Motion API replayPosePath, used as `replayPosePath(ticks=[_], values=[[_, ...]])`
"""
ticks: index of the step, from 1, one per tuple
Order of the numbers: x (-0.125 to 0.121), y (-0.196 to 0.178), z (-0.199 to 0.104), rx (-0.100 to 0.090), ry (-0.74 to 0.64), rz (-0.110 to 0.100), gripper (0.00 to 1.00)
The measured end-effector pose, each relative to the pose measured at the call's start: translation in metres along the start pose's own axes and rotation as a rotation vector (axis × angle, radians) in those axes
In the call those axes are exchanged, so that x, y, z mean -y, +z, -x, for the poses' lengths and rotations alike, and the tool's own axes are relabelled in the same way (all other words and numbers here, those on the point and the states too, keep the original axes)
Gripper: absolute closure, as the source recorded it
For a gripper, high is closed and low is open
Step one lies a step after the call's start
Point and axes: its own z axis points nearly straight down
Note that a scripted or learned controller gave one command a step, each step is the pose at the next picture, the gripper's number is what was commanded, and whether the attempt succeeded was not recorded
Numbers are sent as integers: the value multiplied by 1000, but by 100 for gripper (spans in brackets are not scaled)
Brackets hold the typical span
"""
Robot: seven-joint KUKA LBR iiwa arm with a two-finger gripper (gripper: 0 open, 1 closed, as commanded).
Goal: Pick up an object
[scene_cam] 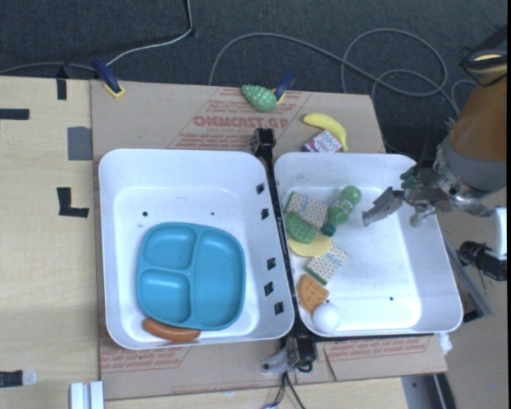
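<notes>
My gripper [390, 218] hovers over the right part of the right bin [426, 309], open with nothing between its fingers. Left of it in that bin lie a green bottle [341, 208], a checkered packet [306, 204], a dark green piece [301, 228] and a yellow disc [313, 246]. Closer to the front lie a second checkered packet [326, 262], an orange waffle [311, 291] and a white egg [326, 317]. The bottle is the nearest of them to the gripper, and a gap separates the two.
The left bin [119, 177] holds a blue divided plate [190, 275] and an orange sausage [170, 331] at its front edge. Behind the bins on the cardboard lie a green toy [260, 98], a banana [326, 128] and a small packet [324, 144]. Cables run across the dark floor.
</notes>
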Motion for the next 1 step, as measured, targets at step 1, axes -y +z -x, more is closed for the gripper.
replayPosePath(ticks=[1], values=[[-50,130,-44,0,0,-1,0]])
